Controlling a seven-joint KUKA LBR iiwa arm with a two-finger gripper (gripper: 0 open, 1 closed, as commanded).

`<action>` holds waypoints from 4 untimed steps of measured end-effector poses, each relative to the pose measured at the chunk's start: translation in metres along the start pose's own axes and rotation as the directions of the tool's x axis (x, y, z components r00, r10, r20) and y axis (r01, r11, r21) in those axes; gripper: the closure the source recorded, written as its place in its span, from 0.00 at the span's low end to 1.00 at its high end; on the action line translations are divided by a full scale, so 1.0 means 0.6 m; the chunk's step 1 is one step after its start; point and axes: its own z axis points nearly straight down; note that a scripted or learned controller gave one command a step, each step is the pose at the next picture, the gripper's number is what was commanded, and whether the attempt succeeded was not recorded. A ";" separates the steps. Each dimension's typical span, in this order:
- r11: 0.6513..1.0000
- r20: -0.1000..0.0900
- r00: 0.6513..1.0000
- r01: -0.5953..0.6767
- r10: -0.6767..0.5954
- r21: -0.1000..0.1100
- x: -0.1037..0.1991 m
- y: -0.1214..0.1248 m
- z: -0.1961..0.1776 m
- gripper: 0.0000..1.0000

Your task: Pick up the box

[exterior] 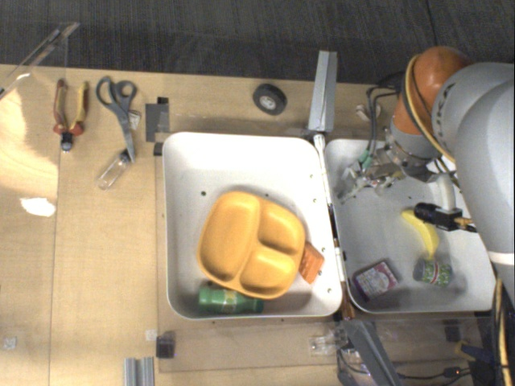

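While the grey arm [475,135] loomed over the right bin [386,232], the claw [372,175] hung near that bin's far left corner, and whether it was spread or pinched I couldn't tell. Risk, I reckoned: the banana [425,230] and the small green can [433,273] sat close by, and a loose descent could catch the wrong thing. Our target, the little purple box [375,279], lay flat near the front edge of the same bin, well apart from the claw and nearer the camera.

Light wood tabletop [80,256] had a bright glare on its left, dark carpeted floor [201,14] behind it.
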 end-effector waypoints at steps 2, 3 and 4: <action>0.943 0.054 0.945 0.325 -0.322 -0.067 0.026 0.016 -0.255 1.00; 0.943 0.054 0.945 0.325 -0.322 -0.066 0.026 0.016 -0.254 0.00; 0.929 0.053 0.931 0.365 -0.362 -0.062 0.145 0.053 -0.163 0.00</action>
